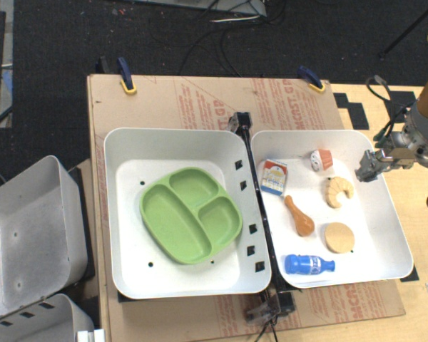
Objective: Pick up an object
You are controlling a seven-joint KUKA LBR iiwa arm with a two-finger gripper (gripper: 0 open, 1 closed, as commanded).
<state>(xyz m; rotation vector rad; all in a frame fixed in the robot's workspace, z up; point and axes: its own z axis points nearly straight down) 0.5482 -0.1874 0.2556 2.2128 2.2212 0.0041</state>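
Note:
The right bin (392,219) holds several small items: a white, red and blue carton (274,177), a small red and white piece (321,160), a tan croissant (338,191), an orange drumstick (299,216), a round tan cookie (339,237) and a blue bottle (308,264) lying on its side. My gripper (368,168) hangs at that bin's upper right, just right of the croissant and the red and white piece. Nothing shows between its tips.
A green divided plate (191,214) lies in the left bin (121,191). A black divider with clamps (255,212) runs between the two bins. A grey tub (28,234) stands off the bench at the left. Cables trail across the dark floor behind.

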